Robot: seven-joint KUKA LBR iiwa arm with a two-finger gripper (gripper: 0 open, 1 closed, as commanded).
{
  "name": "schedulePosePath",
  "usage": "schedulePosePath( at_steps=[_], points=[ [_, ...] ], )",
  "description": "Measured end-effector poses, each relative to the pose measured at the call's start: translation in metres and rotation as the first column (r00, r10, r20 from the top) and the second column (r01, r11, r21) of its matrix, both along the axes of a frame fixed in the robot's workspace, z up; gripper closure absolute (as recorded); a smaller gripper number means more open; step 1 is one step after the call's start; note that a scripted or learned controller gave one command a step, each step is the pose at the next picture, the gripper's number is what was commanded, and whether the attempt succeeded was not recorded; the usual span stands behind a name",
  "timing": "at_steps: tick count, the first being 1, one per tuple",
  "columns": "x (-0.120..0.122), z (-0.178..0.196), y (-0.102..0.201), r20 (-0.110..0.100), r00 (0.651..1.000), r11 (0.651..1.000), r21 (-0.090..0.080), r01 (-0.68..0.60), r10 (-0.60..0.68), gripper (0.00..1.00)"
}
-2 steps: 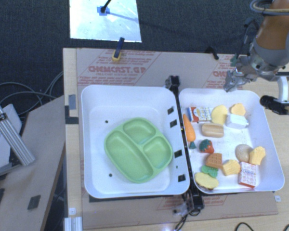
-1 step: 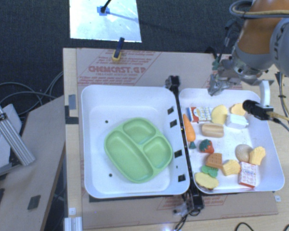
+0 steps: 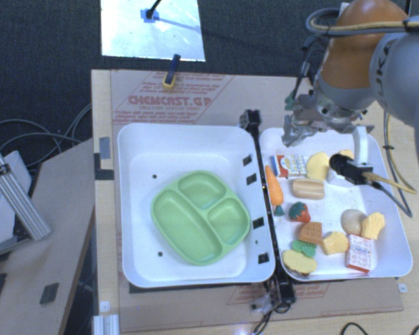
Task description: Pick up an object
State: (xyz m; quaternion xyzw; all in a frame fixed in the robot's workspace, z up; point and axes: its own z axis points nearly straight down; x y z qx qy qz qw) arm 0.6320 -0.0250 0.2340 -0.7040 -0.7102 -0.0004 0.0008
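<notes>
1. White plastic walls the right bin point(image 3: 397, 260), where all the candidate toys lie. The gripper point(image 3: 294, 138) hangs over its far-left corner, just above a red-and-white packet point(image 3: 291, 166). Whether the gripper is released or clenched cannot be told from this angle, and nothing is seen held.
2. Crowding is the main risk. The packet lies just beside an orange carrot point(image 3: 274, 185), a yellow round piece point(image 3: 318, 165) and a beige roll point(image 3: 308, 188). A descent slightly off target would likely land on two things at once and pinch neither.
3. The packet looks flat and low, so a closing grip may slide over it rather than catch it.
4. The carrot lies close along the bin's left wall. Going for it risks striking that wall or the black clips point(image 3: 248, 160) on the seam between the bins.
5. A nudge could shove toys into one another. The green plate point(image 3: 199, 218) in the left bin lies well apart and seems safe.
</notes>
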Motion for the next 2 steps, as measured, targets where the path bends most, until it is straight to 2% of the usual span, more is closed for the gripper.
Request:
schedulePosePath(
  at_steps=[1, 2],
  points=[
    [-0.003, 0.0, 0.051, 0.001, 1.0, 1.0, 0.0, 0.0, 0.0, 1.0],
    [-0.003, -0.019, 0.055, 0.0, 1.0, 1.0, -0.002, 0.003, -0.003, 1.0]
  ],
)
